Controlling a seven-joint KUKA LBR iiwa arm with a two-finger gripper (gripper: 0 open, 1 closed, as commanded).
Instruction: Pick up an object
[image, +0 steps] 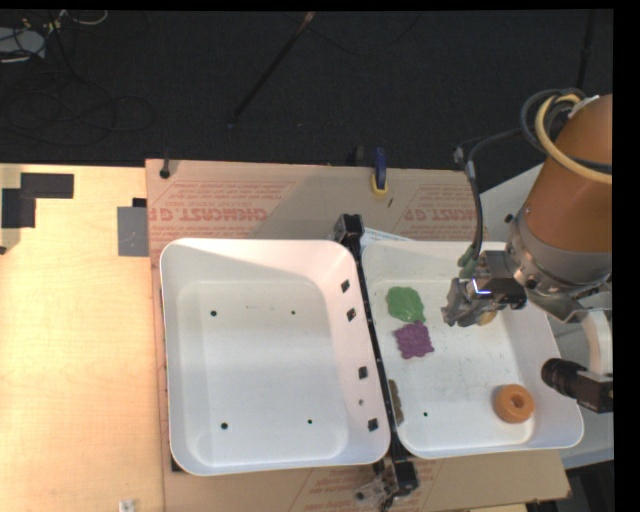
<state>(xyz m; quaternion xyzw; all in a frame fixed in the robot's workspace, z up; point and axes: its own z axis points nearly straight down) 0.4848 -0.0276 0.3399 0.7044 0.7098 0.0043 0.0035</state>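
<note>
The gripper (466, 308) hangs low in the right bin (545, 435), just right of the green piece (404, 302) and purple piece (413, 341), apparently mid-approach with nothing visibly held, finger spread unclear; next it must centre over one piece.

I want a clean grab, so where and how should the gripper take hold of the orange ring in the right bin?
Probably across its outer rim from straight above. The orange ring lies flat on the right bin floor, apart from the green and purple pieces, with free floor on both sides for the fingers. The gripper sits further back, by the green piece.
</note>
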